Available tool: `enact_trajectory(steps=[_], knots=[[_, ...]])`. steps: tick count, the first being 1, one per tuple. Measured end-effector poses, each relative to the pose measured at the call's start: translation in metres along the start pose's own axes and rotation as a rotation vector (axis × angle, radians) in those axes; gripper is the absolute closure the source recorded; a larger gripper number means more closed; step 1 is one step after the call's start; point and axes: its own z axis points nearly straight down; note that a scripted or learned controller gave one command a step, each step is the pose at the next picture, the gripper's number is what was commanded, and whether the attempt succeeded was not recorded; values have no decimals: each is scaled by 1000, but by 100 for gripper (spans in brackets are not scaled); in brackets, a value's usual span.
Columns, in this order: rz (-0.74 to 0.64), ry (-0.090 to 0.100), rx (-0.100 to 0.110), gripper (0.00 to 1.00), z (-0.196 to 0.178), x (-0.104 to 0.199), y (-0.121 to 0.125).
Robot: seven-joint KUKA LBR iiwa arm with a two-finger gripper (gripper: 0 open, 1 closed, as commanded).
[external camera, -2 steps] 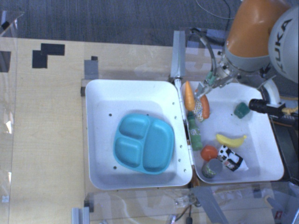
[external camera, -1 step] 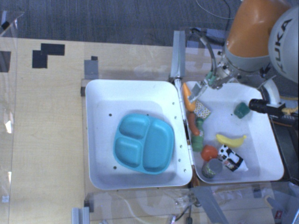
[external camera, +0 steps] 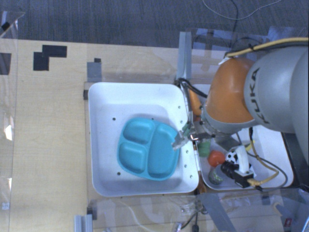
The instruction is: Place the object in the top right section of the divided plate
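A blue divided plate [external camera: 147, 149] lies in the left white bin [external camera: 104, 129], with two small sections on its left and one long section on its right. My gripper [external camera: 183, 137] hangs low over the plate's upper right edge, close to the wall between the bins. The big grey and orange wrist covers what is behind it. I cannot make out any object at the gripper's tip.
The right bin [external camera: 285, 166] holds a green thing [external camera: 203, 147], a red-orange thing [external camera: 216, 157] and a small dull round thing [external camera: 215, 178] near its front left corner. An orange elongated thing [external camera: 193, 100] lies along the dividing wall, partly under the arm.
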Motion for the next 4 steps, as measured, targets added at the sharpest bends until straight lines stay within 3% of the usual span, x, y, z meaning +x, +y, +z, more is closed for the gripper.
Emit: enact_trajectory(steps=[1, 2, 3, 4], knots=[[1, 0, -6, 100, -11, -1, 2], [49, -5, -10, 100, -68, -76, -30], [-180, 0, 0, 100, 0, -30, -21], [-198, -2, -3, 100, -1, -100, -37]])
